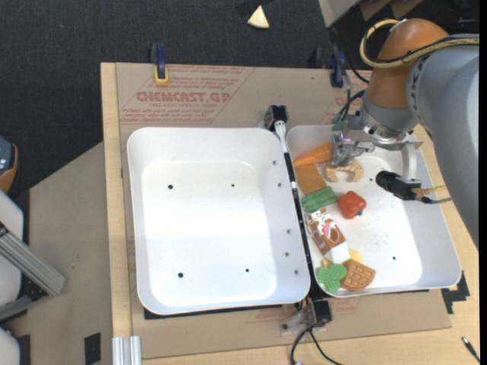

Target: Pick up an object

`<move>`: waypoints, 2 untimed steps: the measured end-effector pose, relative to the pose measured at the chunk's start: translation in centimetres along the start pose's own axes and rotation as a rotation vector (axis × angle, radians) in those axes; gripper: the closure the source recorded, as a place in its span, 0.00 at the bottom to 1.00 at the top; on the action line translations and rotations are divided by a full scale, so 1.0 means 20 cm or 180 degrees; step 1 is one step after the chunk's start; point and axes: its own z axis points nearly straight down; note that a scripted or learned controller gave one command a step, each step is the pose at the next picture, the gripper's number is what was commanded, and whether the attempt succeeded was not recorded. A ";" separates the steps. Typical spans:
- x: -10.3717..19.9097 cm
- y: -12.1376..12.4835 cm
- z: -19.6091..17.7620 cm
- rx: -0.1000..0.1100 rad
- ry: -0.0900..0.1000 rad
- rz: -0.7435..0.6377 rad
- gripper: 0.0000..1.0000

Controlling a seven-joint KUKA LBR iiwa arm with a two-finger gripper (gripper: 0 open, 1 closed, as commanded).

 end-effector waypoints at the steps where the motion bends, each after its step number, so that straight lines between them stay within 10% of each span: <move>1: -0.27 0.02 -0.06 -0.0088 0.0024 0.0008 1.00; 2: -0.22 0.02 -0.10 -0.0097 0.0028 -0.0010 1.00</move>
